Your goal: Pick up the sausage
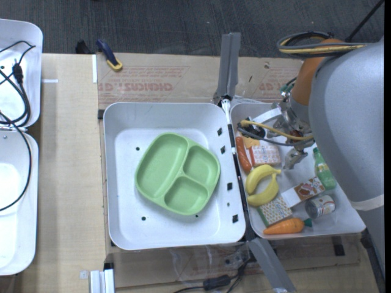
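Note:
The sausage is a reddish-orange stick lying along the left wall of the right bin, just above the banana. My gripper hangs low over the upper middle of that bin, to the right of the sausage and apart from it, with a pale food packet between them. Cables and the grey arm cover much of the gripper and the bin's right side. Nothing shows in its grip.
The left bin holds a green divided plate. In the right bin also lie a carrot, a small can, a green bottle and small boxes. A grey divider post stands between the bins.

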Controlling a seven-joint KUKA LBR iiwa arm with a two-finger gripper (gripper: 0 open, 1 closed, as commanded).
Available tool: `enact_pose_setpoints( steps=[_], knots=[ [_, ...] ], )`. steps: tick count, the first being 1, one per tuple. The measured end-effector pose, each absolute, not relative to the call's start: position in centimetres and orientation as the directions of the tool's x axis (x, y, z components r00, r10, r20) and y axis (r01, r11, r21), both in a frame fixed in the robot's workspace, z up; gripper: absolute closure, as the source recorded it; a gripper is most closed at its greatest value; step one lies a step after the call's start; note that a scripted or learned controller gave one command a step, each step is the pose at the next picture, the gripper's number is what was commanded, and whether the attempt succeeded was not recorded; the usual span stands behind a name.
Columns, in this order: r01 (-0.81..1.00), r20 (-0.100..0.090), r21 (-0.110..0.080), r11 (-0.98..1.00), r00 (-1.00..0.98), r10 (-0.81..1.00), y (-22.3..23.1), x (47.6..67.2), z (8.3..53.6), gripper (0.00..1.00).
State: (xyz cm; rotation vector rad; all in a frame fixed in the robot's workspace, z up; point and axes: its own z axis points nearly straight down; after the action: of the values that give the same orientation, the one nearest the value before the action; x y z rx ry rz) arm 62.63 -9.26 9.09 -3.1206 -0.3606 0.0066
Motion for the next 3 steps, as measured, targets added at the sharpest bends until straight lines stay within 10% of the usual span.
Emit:
enact_pose_setpoints(
  steps=[1, 2, 3],
  knots=[
    [0.252, -0.001, -0.002, -0.968, 0.968, 0.252, -10.0, 58.5, 9.3, 0.00],
    [0.483, 0.000, 0.000, -0.876, 0.876, 0.483, -9.4, 62.5, 12.7, 0.00],
    [0.483, -0.002, -0.001, -0.876, 0.876, 0.483, -9.4, 62.4, 12.5, 0.00]
  ],
)
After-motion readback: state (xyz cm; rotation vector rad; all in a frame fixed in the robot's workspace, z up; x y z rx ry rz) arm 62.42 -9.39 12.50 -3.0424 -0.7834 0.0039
